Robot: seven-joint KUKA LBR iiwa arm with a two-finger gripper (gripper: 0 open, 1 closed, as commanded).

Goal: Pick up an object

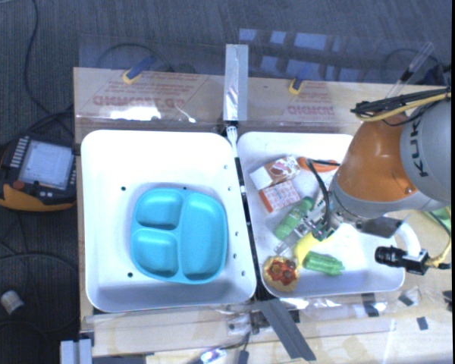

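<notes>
Down in right bin point(379, 283), gripper point(316, 230) (state unclear), touching yellow object point(306, 244)

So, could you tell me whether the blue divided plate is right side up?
Right side up: the blue divided plate shows its three hollow compartments facing upward, lying flat in the left bin.

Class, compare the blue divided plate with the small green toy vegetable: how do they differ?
The blue divided plastic plate lies in the left white bin; the small green toy vegetable lies in the right white bin. The plate is far larger. It lies alone; the vegetable lies among other items. Both rest flat.
</notes>
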